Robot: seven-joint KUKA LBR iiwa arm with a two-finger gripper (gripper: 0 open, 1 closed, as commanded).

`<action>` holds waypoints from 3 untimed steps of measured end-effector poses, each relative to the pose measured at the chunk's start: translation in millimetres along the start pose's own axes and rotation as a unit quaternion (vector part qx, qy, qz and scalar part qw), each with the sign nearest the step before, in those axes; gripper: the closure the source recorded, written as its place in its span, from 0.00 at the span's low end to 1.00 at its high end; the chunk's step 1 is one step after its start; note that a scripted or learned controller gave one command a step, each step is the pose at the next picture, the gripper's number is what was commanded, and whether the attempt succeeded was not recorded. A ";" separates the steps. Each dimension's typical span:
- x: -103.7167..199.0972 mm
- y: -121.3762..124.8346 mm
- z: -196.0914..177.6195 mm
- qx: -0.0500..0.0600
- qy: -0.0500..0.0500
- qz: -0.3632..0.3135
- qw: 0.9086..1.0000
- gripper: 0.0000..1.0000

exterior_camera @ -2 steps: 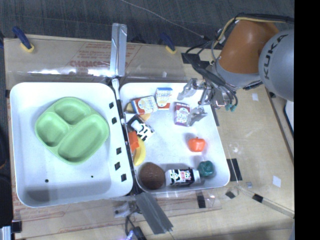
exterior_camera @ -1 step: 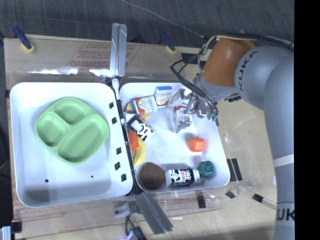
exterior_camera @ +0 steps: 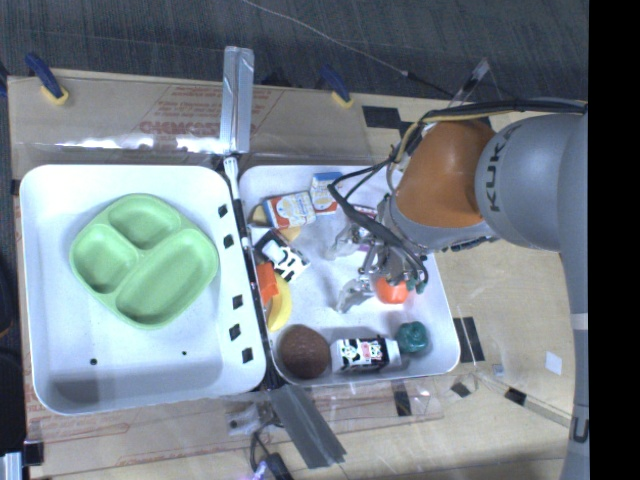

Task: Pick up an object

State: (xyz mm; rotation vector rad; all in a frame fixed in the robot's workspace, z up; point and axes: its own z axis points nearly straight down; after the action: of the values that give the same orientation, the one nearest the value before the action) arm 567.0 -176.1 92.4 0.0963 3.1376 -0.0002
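Observation:
My gripper (exterior_camera: 366, 276) hangs low over the middle of the right bin (exterior_camera: 440, 340), below the orange band of the arm (exterior_camera: 448, 173). A small orange-red object (exterior_camera: 393, 289) lies right beside it on its right, partly covered by the wrist. I cannot tell whether the two are touching. Other pickable things in this bin: a cow-patterned bottle (exterior_camera: 363, 352) along the front wall, a brown ball (exterior_camera: 302, 351) at the front left, and a green object (exterior_camera: 412, 338) at the front right.
Along the right bin's left wall lie a yellow banana (exterior_camera: 279, 309), an orange piece (exterior_camera: 265, 278) and a black-and-white item (exterior_camera: 286, 259). A small carton (exterior_camera: 290, 208) sits at the back. The left bin (exterior_camera: 60, 368) holds a green divided plate (exterior_camera: 145, 258).

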 end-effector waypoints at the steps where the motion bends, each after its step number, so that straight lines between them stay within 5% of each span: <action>1: -51.0 88.4 -0.3 0.000 0.000 0.142 0.990 0.00; 2: -20.5 53.6 0.2 0.000 0.002 0.065 0.998 0.00; 3: 29.5 -17.0 -0.7 0.000 0.000 0.134 0.991 0.00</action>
State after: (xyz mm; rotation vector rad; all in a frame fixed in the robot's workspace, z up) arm 536.5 -191.3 93.0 0.5166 3.0971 -0.0004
